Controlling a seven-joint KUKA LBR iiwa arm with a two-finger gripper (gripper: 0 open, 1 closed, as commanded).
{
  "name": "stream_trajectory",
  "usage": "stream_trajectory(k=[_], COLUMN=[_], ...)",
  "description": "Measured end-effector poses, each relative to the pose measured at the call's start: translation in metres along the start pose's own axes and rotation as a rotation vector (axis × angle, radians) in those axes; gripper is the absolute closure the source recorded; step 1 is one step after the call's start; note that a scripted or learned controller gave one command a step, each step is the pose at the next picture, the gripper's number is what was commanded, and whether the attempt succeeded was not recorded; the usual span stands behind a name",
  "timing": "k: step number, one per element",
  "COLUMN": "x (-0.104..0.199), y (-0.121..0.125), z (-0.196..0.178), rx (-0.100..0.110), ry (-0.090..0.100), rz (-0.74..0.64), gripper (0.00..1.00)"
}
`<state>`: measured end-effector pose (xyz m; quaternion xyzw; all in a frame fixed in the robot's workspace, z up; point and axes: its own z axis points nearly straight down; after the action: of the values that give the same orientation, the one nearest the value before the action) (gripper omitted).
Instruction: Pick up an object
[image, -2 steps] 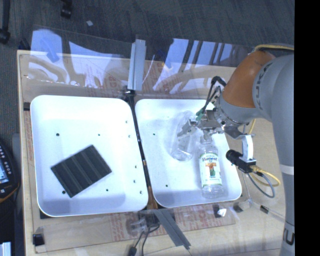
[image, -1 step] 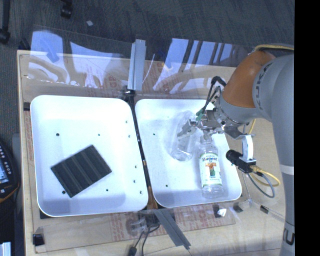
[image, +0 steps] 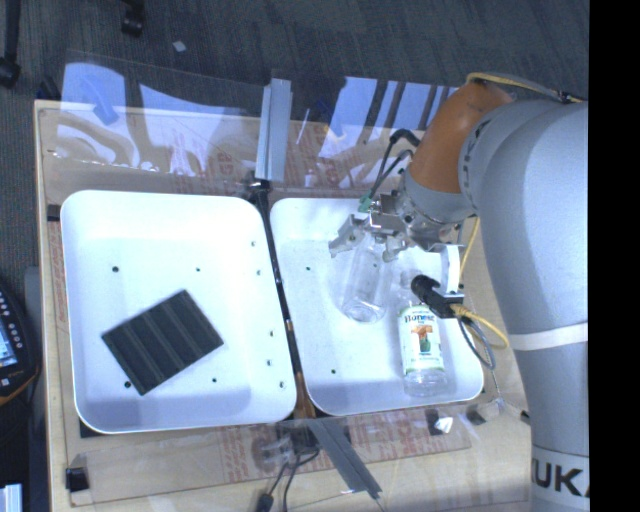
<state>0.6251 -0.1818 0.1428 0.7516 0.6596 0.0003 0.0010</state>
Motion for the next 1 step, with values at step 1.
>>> stream_trajectory(k=[1], x=[-0.0222], y=[-0.0511], z=[0.0372], rx=[-0.006], ry=[0.004], rz=[0.127], gripper=[0.00])
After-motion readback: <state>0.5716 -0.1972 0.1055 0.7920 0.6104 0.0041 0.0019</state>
